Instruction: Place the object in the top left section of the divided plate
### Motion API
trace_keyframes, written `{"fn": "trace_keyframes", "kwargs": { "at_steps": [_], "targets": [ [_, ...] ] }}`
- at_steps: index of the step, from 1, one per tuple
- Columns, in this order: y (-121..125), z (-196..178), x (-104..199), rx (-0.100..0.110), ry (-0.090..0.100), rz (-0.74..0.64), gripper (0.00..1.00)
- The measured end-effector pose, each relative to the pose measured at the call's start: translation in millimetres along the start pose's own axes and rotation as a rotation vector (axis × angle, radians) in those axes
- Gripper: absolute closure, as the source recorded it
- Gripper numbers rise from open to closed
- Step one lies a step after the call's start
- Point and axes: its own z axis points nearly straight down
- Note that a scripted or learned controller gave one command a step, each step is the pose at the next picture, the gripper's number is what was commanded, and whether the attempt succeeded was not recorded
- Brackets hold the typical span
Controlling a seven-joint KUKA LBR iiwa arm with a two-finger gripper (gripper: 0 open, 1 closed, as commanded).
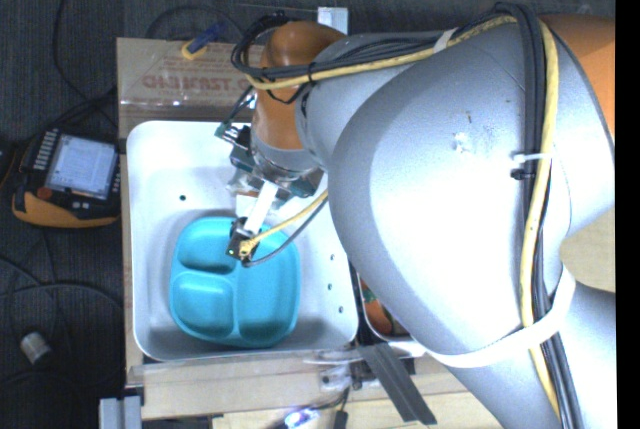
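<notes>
- Grey arm (pixel 450 187) reaches in from the right, with its wrist over the left bin.
- White left bin (pixel 165 157) holds the blue divided plate (pixel 235 292) (in its lower half).
- Jaws sit by the plate's upper edge; I cannot tell their opening or hold.

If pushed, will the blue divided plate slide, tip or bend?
The blue divided plate looks like rigid moulded plastic, so probably stiff and light. It lies flat and low in the white bin, so it would likely slide on the smooth floor, not tip.
</notes>
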Motion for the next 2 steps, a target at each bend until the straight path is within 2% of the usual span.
{"fn": "trace_keyframes", "kwargs": {
  "at_steps": [1, 2],
  "targets": [
    [19, 22, 61, 0.025, -0.023, 0.405, 1.0],
    [5, 20, 82, 0.019, -0.027, 0.705, 1.0]
  ]
}}
